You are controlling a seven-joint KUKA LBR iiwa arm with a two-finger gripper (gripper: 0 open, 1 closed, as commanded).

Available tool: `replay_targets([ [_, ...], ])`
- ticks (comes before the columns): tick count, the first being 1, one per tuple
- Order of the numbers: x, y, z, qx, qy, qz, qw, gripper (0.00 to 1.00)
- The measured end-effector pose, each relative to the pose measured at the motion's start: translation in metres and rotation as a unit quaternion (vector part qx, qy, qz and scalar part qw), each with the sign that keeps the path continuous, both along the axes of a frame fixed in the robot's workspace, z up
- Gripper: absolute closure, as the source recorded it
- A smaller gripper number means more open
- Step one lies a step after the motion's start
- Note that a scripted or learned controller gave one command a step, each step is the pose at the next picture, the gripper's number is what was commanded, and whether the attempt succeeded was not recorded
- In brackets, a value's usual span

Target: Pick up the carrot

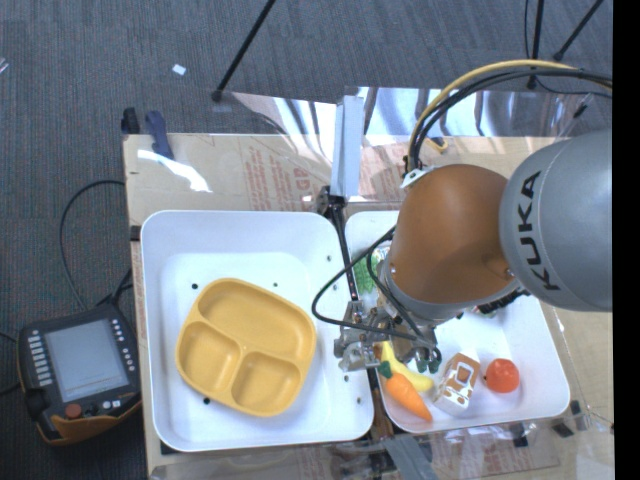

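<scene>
item: carrot (407,395), orange with a green top, lying in the right bin (545,340) near its front-left corner, tip pointing toward the front edge. it rests on the bin floor, not lifted.

gripper (385,350): low over the bin's left edge, just above and left of the carrot's green end. whether it is released or clenched cannot be told; the orange wrist band and cables cover it. nothing is seen held.

progress, as judged: the pick is not done. the arm is near the carrot, so the approach looks mostly made; grasp and lift are left.

neighbours in the right bin: a yellow piece (405,370) touching the carrot's upper side, a small white and orange box (456,382) just beside it, a tomato (501,374) farther right, something green (364,274) partly hidden by the arm.

left bin (165,238): 1 yellow tray (245,345) with 3 compartments.

surface: brown board bench (240,173) bearing 2 white bins side by side.

room: dark grey carpet (90,58), tripod legs at the back, a teach pendant (78,368) on the floor at left with its cable.
</scene>
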State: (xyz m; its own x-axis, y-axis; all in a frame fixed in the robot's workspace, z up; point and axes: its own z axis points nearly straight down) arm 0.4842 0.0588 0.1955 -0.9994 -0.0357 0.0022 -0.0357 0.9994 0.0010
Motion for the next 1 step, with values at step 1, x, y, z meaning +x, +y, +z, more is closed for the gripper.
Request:
replay_targets([
  [1, 0.0022, -0.0062, -0.0094, -0.0011, 0.001, -0.165, 0.9863, 1.00],
])
